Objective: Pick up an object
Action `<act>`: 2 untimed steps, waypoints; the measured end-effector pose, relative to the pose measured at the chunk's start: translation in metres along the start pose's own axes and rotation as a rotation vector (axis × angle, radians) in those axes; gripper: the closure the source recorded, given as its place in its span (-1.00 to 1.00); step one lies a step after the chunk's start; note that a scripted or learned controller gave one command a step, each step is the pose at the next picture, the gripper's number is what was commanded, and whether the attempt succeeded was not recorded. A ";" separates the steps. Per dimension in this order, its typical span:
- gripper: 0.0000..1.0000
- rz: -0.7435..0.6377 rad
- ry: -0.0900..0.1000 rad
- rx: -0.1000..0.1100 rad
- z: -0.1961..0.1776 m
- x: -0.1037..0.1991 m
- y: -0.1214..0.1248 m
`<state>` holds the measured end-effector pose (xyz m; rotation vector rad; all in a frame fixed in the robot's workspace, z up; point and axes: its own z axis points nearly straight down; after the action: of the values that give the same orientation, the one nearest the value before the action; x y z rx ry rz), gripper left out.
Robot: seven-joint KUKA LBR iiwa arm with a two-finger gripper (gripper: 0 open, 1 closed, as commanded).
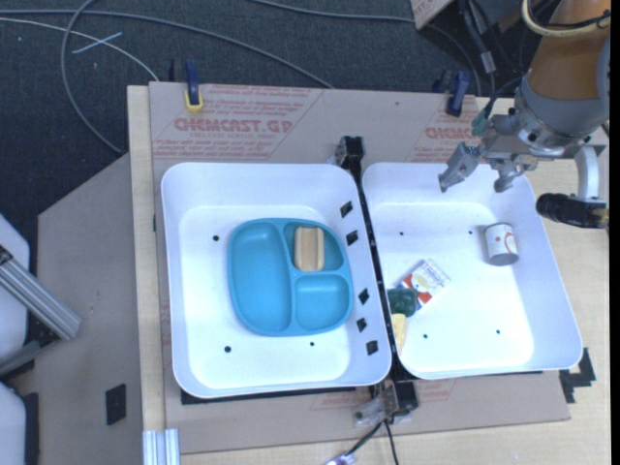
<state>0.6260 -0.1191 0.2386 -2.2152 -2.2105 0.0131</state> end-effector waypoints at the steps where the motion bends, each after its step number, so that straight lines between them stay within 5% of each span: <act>1: -1.00 -0.003 -0.002 -0.014 -0.008 0.000 0.002; 2: -1.00 -0.001 -0.001 -0.008 0.040 -0.002 -0.006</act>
<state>0.6193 -0.1214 0.1987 -2.2183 -2.2165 0.0052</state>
